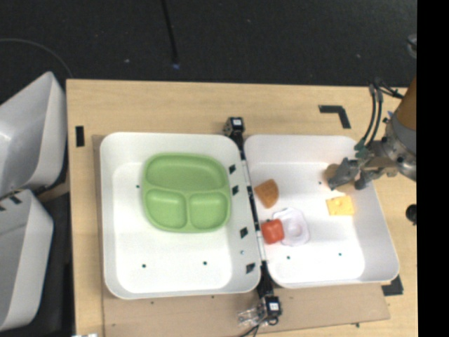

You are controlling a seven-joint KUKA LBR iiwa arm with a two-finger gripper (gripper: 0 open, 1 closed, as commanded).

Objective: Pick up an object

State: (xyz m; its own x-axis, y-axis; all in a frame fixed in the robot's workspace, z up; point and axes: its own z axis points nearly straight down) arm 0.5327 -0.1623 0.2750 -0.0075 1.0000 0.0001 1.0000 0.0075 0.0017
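The right bin [351, 269] holds a yellow block [340, 206], an orange-brown chunk [266, 192], a small red object [273, 231] and a clear plastic cup [295, 227] lying next to the red one. My gripper [345, 174] hangs over the bin's upper right part, just above and slightly left of the yellow block. Nothing shows between its fingers. The arm comes in from the right edge.
The left bin [126, 272] carries a green divided plate [186, 192]. A black clip row [247, 209] runs along the seam between the bins. White equipment [28, 139] stands at the far left beside the bench.
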